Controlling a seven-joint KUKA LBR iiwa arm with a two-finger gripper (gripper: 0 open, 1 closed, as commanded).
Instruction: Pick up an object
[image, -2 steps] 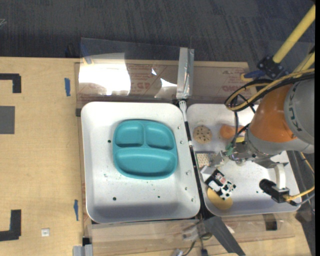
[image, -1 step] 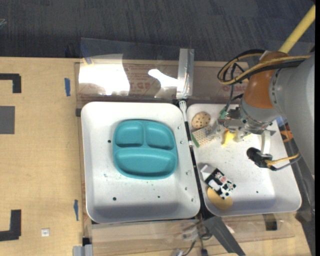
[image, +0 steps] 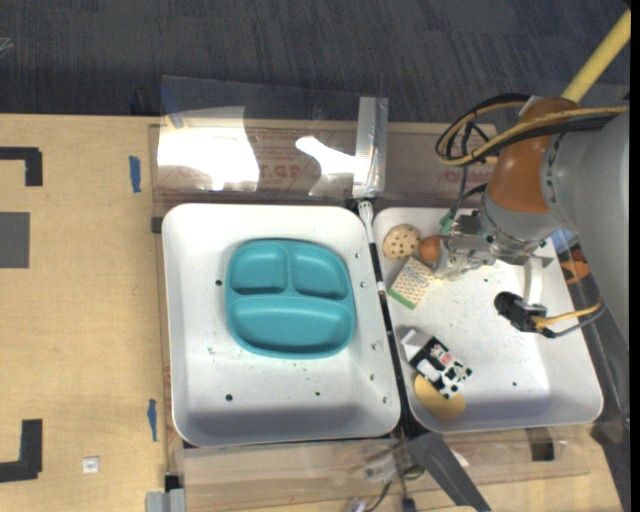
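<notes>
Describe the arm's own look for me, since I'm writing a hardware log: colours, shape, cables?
The arm is a rounded grey body with a glossy orange band above the wrist. Black and yellow cables loop over that band. Below it sits a metallic silver wrist block, and the gripper under that is small, pale and hard to make out.

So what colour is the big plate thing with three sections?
Teal, seen in the camera view: the divided plate.

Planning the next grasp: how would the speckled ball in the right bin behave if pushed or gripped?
The ball looks round, so it would probably roll when nudged. It sits near the bin wall, which might stop it. It seems small and likely light; how hard it is can't be judged.
</notes>
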